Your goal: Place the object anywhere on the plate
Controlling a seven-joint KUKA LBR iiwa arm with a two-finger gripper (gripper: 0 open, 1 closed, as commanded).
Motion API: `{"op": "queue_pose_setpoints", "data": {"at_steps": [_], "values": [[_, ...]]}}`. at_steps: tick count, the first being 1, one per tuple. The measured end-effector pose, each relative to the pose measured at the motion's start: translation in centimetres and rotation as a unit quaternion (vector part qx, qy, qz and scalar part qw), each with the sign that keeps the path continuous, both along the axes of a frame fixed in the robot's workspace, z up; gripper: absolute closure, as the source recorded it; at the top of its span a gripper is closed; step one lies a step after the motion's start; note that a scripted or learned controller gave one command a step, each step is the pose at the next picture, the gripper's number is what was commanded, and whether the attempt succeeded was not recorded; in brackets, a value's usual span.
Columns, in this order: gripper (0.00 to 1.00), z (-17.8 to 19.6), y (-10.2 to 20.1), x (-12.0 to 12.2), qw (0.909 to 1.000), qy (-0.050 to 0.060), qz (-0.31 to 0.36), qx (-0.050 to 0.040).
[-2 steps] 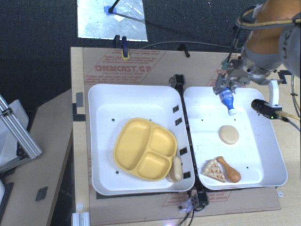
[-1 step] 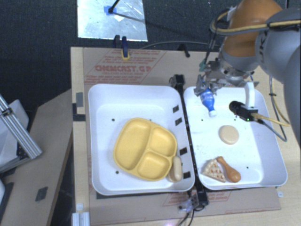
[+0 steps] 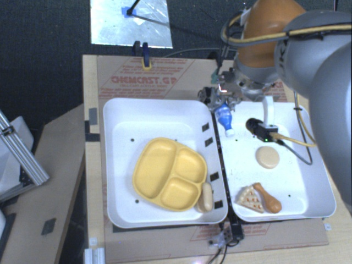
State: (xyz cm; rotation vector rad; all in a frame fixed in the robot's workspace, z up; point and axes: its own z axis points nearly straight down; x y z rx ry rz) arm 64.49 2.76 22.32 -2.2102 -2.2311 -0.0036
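A yellow plate with three compartments lies in the left bin. My gripper hangs over the divider between the two bins, at the far end of the right bin. It is shut on a small blue bottle, which points down and slightly right with its white cap lowest. The bottle is up and to the right of the plate, apart from it.
A beige bread roll lies against the plate's near right rim. In the right bin are a round tan cookie, a waffle wedge and a brown drumstick. A black cable fitting hangs beside the gripper.
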Motion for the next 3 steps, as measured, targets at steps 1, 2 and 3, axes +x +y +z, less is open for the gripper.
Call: {"op": "queue_pose_setpoints", "data": {"at_steps": [1,2,3], "values": [[1.00,-0.2,6.5,-0.2,1.0000,-0.001,0.001,0.0002],[1.00,-0.3,11.1,0.2,1.0000,-0.001,0.000,0.0000],[0.00,-0.3,10.8,0.2,1.0000,0.000,-0.002,-0.0007]]}}
